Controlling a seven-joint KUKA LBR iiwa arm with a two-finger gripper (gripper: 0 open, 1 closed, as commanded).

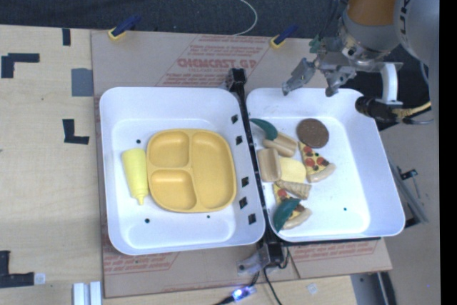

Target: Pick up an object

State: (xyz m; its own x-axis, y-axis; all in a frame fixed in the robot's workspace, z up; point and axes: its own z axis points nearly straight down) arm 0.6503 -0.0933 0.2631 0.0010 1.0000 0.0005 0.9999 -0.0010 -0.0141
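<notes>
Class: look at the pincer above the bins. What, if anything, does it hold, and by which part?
Nothing. The pincer hangs open above the right bin's far rim.

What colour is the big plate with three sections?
Yellow. The plate shows best in the camera view.

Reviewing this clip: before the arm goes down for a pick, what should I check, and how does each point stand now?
1. End effector open: ok, fingers spread.
2. Nothing between the fingers: ok.
3. Toy food in right bin: ok, piled against its left wall.
4. End effector over the pile: not ok, it hangs above the bin's top edge.
5. Isolated target: ok, brown cookie has open sides.
6. Left bin holds tray and bottle: ok.
</notes>
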